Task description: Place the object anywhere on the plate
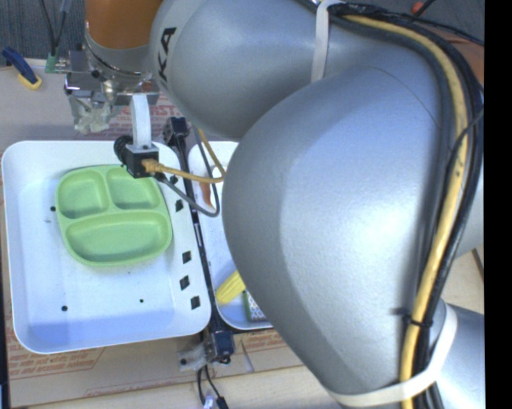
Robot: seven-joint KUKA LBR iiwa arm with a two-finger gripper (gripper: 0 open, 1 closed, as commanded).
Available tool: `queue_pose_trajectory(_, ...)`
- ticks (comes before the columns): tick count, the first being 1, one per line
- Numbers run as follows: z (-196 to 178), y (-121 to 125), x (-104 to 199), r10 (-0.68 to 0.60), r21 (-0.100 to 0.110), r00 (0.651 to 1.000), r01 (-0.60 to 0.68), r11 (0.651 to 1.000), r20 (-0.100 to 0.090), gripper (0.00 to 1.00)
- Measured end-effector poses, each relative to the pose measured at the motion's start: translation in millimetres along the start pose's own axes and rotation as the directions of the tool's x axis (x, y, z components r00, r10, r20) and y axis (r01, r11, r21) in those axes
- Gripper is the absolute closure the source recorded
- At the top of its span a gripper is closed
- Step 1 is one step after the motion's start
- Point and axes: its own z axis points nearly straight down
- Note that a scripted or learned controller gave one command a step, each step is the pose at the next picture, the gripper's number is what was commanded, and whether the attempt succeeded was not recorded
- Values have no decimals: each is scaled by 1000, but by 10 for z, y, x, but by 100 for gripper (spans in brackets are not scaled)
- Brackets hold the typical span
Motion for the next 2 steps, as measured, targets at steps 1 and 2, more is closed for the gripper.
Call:
queue_pose_trajectory(1,684,-229,-3,3,9,1000,-3,1000,3,100)
queue_pose_trajectory(2,814,-75,2,1,5,1000,-1,1000,3,100)
